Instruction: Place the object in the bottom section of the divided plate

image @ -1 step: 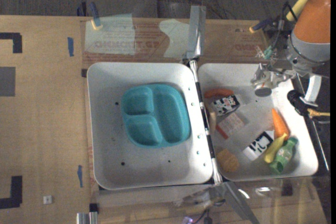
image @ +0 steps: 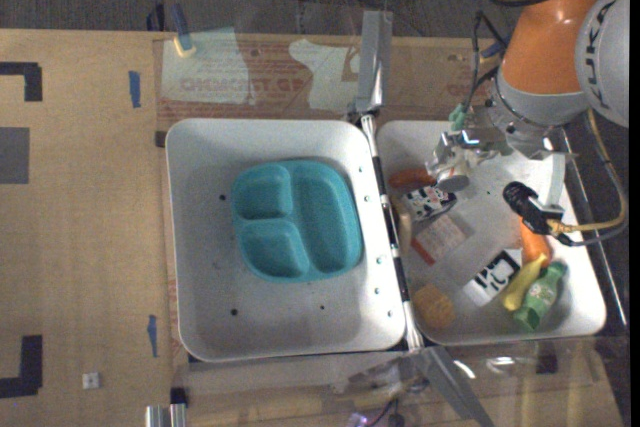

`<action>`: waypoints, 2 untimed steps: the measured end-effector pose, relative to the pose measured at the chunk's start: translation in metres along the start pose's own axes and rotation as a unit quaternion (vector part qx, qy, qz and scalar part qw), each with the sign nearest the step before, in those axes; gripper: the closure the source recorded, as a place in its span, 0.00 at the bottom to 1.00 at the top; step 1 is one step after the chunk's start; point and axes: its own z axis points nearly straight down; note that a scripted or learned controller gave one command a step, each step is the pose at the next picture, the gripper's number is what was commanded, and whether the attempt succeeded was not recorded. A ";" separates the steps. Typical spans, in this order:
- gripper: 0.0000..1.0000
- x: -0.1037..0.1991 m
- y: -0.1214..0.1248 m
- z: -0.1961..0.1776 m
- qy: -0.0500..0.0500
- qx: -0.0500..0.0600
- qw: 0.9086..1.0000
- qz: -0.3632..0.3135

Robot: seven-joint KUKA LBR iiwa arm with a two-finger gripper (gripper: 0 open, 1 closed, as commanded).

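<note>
In the left white bin (image: 200, 305) lay the teal divided plastic plate (image: 297, 218), roughly in the middle of the bin floor, with 3 sections: 2 smaller ones on its left side and 1 long one on its right. All 3 sections held nothing. The right white bin (image: 590, 310) carried the loose objects. At its far left edge lay a small orange-red piece (image: 408, 179), and just near of it a small black-and-white patterned item (image: 428, 203). A flat clear packet with a reddish edge (image: 440, 237) lay toward the bin's middle, a round orange-yellow object (image: 433, 303) sat in the near left corner, and a white card with black print (image: 494, 275) rested beside a yellow banana-shaped toy (image: 526, 281), a green bottle-like object (image: 541, 300) and an orange carrot-like piece (image: 535, 242). The grey and orange arm (image: 555, 40) reached in from the right, and its metal gripper (image: 450, 165) hung over the far left part of the right bin, just above the black-and-white item. Whether the tool was spread or closed could not be told, and nothing was visibly caught in it.
</note>
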 end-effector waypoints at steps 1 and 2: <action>1.00 0.107 -0.001 0.015 0.000 0.000 0.999 0.041; 0.00 0.107 -0.002 0.016 0.000 0.000 0.999 0.042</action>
